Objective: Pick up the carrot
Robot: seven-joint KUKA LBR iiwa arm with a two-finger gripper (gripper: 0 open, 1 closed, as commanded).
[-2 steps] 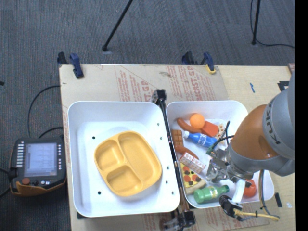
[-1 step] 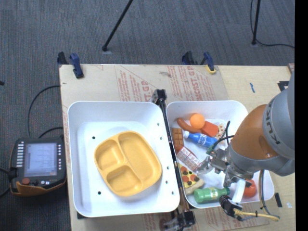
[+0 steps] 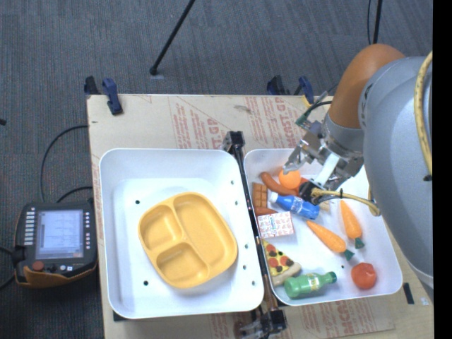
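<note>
Two carrots lie in the right bin. One carrot lies slantwise near the bin's middle, and a second carrot lies nearly upright just right of it. Both are orange with green stubs. My gripper hovers over the bin's far part, above an orange ball and a blue bottle. Its fingers are spread apart, with nothing between them. Both carrots lie below and to the right of the gripper, apart from it.
The right bin also holds a sausage, a small printed box, a pizza slice, a green bottle and a red tomato. A yellow divided plate sits in the left bin.
</note>
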